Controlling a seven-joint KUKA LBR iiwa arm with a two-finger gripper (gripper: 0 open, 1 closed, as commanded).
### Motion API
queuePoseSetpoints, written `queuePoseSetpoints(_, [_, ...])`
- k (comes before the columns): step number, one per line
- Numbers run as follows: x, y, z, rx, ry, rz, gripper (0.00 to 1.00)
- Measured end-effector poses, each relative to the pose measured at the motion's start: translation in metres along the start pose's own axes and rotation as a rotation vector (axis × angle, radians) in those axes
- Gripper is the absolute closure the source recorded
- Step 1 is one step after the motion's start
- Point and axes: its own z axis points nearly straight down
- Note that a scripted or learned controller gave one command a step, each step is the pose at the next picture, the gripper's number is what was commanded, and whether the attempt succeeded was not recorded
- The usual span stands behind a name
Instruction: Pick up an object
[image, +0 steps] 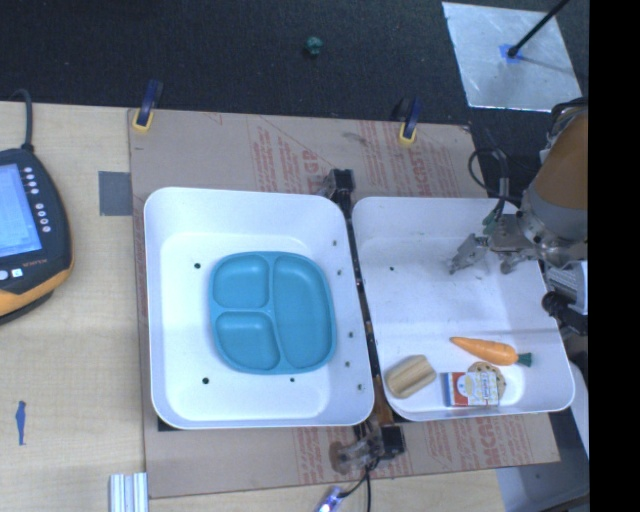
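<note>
Reaching in from the right, the grey arm (560, 190) with its orange band hangs over the upper right part of the right bin (420, 300), with the gripper (490, 255) low over the bin's white floor. Its two fingers (465, 257) are spread apart, released, with nothing between them. The objects available for picking lie along the near edge of that same bin, well apart from the gripper: a carrot (487, 350) lying on its side with its green end pointing right, a tan bread roll (410, 375) at the near left corner, and a small printed packet (480, 387) just beside the roll and directly below the carrot. The left bin (180, 230) holds a blue divided plate (272, 311) with three compartments, lying flat near its centre. Both bins sit side by side on a cardboard sheet (250, 150) held by clamps (147, 105) at its far edge. A handheld control pendant (25, 230) rests on the bench at far left.
</note>
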Motion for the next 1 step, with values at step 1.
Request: queuePoseSetpoints(1, [0.0064, -0.0449, -0.0767, -0.001, 0.0, 0.002, 0.0])
